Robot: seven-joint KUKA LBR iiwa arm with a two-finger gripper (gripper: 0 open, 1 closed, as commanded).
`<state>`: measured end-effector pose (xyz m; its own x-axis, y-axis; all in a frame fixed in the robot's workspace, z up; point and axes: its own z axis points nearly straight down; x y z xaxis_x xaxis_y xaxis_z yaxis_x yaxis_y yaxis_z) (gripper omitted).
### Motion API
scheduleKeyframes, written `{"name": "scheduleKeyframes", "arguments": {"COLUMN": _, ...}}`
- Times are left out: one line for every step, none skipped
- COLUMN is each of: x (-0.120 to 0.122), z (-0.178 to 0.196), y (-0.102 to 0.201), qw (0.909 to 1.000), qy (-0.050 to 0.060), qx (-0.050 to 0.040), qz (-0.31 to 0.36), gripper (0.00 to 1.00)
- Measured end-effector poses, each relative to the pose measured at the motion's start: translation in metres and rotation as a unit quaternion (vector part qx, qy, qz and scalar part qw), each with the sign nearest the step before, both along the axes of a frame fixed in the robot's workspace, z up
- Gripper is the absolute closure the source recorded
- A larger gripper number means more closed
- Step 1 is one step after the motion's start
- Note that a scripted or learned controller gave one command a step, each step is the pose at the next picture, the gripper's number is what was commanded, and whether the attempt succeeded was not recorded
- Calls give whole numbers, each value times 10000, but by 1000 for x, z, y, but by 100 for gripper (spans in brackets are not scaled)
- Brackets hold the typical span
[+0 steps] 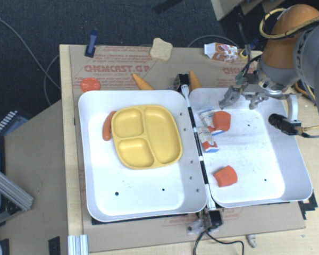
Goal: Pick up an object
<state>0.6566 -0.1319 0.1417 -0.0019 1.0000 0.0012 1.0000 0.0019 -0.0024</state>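
In the right white plastic bin (287,169) you have open floor across the right half and along the near edge. Obstacles cluster at its left side: an orange-red block (221,120) touching a small blue-and-white carton (207,133) near the divider, and a second orange-red block (226,176) nearer you, well apart from both. The two-finger metal gripper (239,95) hangs over the far edge. In the left white plastic bin (95,190), a yellow three-compartment tray (147,136) occupies the centre, a red sausage (107,125) just beside its left edge; the near strip is open.
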Motion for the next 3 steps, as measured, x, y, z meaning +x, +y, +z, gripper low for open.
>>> {"name": "scheduleKeyframes", "arguments": {"x": -24, "z": -53, "y": 19, "qw": 10000, "qy": -51, "qx": -12, "qz": -9, "gripper": 0}}
{"name": "scheduleKeyframes", "arguments": {"x": -49, "z": -52, "y": -1, "qw": 10000, "qy": -70, "qx": -7, "qz": -11, "gripper": 0}}
{"name": "scheduleKeyframes", "arguments": {"x": -125, "z": -58, "y": 19, "qw": 10000, "qy": -5, "qx": -4, "qz": -11, "gripper": 0}}
